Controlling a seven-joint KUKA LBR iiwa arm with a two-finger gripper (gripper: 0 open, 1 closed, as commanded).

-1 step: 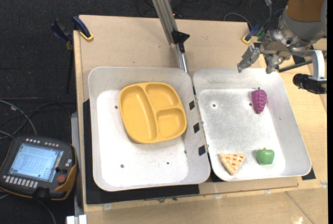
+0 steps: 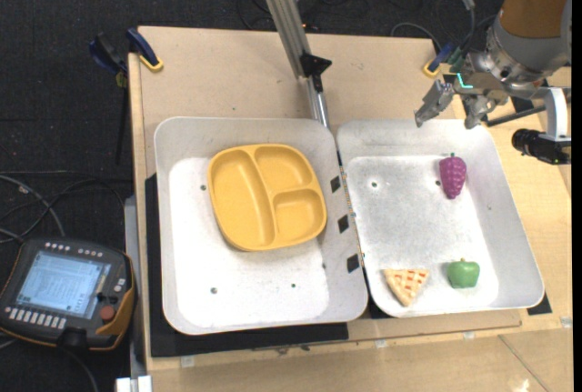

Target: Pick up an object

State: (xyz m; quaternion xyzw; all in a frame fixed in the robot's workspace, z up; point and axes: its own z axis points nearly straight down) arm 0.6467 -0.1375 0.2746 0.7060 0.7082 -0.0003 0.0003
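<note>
Purple target: toy grape bunch (image 2: 452,175), nearest the gripper (image 2: 452,107).
Fingers: apart, holding nothing.
Approach: descend straight, centre over bunch, close across its narrow width.

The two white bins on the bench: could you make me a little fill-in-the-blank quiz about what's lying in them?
1. The yellow divided plastic plate lies in the ____ white bin.
2. The purple toy grape bunch lies in the ____ white bin.
3. Beside the toy pizza slice sits a small ____ toy pepper.
4. The plate has ____ compartments.

Missing words: left; right; green; three
</note>
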